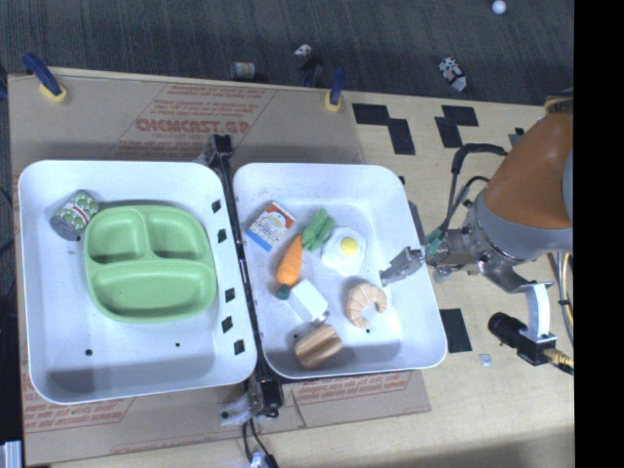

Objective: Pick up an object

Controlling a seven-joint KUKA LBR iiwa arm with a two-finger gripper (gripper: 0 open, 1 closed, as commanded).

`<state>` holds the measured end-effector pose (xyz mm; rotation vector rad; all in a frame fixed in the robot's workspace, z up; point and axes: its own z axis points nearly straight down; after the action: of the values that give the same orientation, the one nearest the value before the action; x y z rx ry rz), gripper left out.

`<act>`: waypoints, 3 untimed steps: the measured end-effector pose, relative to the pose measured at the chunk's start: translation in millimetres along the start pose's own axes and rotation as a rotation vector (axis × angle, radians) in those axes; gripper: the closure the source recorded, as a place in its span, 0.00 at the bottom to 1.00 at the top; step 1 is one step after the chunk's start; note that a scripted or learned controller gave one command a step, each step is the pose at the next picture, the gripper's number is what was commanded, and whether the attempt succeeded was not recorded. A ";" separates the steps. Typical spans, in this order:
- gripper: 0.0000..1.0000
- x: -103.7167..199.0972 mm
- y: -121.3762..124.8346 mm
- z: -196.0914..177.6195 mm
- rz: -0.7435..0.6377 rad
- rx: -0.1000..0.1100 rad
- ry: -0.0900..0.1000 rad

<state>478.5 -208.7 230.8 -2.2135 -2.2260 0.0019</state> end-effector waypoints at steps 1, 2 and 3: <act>0.00 18.1 -1.4 139.1 -0.002 0.000 0.000; 1.00 17.3 -0.8 128.8 -0.005 0.000 -0.001; 0.00 17.3 -0.8 128.9 -0.005 0.000 -0.002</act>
<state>477.3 -191.3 102.0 -2.2087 -2.2326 0.0033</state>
